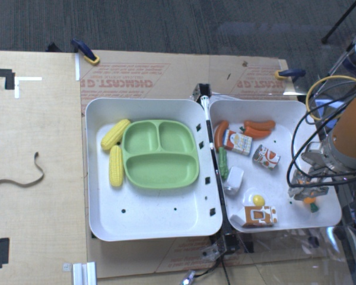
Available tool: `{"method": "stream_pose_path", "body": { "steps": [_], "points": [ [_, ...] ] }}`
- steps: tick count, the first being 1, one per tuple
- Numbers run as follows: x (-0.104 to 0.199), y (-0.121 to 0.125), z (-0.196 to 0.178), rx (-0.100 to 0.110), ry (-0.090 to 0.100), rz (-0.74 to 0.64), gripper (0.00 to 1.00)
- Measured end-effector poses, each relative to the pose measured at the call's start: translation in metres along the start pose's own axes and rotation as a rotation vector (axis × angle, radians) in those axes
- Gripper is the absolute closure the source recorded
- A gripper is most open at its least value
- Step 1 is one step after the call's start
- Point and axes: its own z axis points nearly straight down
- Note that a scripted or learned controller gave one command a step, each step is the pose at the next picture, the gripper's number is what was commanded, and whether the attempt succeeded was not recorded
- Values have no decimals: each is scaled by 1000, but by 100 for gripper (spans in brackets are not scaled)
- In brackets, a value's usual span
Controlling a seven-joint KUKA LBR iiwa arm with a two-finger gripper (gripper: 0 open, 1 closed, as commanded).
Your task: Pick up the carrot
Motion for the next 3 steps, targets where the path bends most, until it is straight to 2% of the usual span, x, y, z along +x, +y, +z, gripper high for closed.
{"method": "stream_pose_path", "body": {
  "steps": [1, 2, 3],
  "points": [
    [-4, -1, -9, 2, -5, 0, 100],
    [-6, -14, 20, -15, 0, -710, 100],
    [-9, -14, 11, -14, -6, -705, 100]
  ]
}}
